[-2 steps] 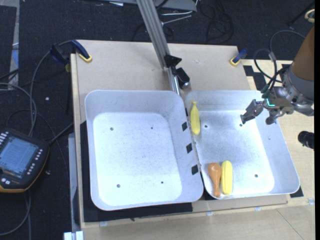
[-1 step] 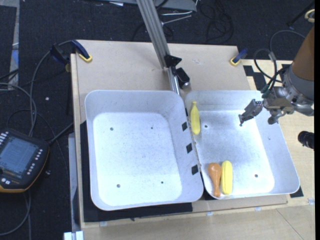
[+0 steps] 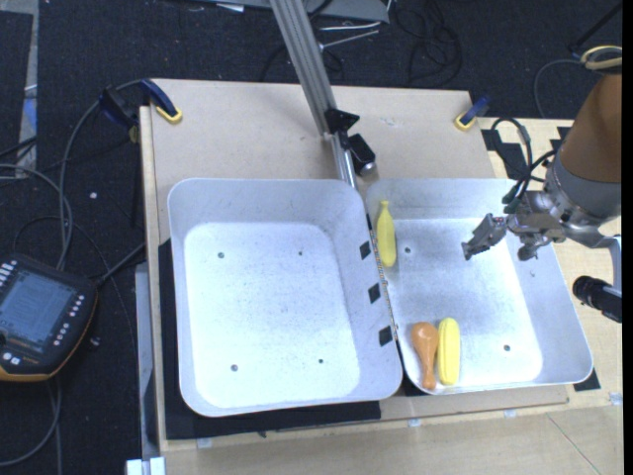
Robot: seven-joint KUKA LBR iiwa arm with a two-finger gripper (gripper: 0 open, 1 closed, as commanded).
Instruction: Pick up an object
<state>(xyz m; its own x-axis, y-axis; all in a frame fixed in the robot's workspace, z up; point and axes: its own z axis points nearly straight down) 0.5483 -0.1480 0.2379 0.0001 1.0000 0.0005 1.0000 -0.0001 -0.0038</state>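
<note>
Nearest the camera, at the front edge of the right bin (image 3: pixel 554 359), lie two small things side by side and touching: a yellow oblong piece (image 3: pixel 449 350), smooth and rounded like a toy banana or corn cob, and an orange piece (image 3: pixel 426 348) with a bulbous head narrowing to a thin stem. Both look like glossy moulded plastic, light and a little slippery. Farther back, a second yellow piece (image 3: pixel 386 234) lies lengthwise against the left wall of the same bin, just beside the ridge where it meets the left bin (image 3: pixel 198 206). The bins are shallow white trays with rounded corners, matt and finely speckled. Beyond mid-bin on the right, the gripper (image 3: pixel 491 236) hangs above bare floor, well apart from all three pieces; whether its fingers are spread or closed I cannot tell at this angle, and nothing is seen between them. I judge the pick to be in its approach stage, nothing grasped. The next move would call for travelling over a chosen piece and descending squarely onto it.
</note>
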